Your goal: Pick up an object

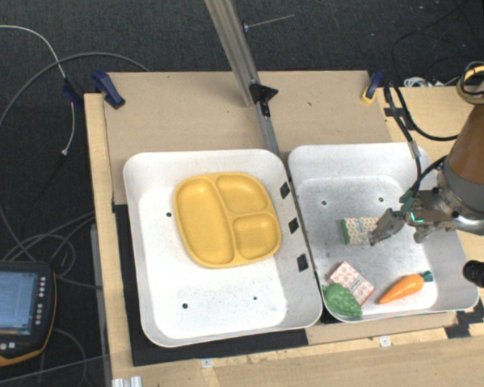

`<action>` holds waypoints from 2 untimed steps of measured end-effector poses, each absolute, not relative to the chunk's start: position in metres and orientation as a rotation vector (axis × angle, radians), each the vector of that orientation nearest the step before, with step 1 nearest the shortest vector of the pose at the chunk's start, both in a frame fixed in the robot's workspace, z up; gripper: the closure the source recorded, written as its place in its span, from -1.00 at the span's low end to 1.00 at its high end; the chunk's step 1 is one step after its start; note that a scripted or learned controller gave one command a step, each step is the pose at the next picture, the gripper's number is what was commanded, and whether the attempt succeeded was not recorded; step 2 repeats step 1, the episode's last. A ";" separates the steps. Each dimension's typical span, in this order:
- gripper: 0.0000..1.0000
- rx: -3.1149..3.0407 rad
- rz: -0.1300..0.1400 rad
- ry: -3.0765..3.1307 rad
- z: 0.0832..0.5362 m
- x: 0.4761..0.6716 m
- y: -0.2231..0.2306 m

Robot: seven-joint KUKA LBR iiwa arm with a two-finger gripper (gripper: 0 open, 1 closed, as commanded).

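My pincer [401, 225] hangs over the right bin [305, 171], near its right wall, with its fingers spread apart and nothing between them. One dark fingertip [381, 231] points toward the small patterned box [358, 229], which lies on the bin floor just to the left of my pincer; I cannot tell whether the tip touches it. Nearer the bin's front edge and left of my pincer lies a flat red-and-white checked packet [351, 277]. Touching that packet's front corner is a green leafy toy [342, 299], tucked into the bin's front left corner. An orange carrot [405, 287] lies in front of my pincer, close to the bin's front rim, its green stub pointing right. Well apart from my pincer, across the divide, the left bin [158, 298] holds a yellow divided tray [226, 218] with three compartments. Both bins sit side by side on the tan surface [181, 103].
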State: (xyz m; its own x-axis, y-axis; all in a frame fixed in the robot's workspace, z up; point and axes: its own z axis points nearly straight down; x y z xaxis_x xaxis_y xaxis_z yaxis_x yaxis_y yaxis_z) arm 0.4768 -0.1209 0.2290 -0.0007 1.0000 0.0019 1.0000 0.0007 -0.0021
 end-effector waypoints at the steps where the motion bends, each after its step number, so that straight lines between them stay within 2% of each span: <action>1: -1.00 -2.220 0.000 -2.220 0.229 0.477 -0.121; 2: -1.00 -2.220 0.000 -2.220 0.229 0.477 -0.121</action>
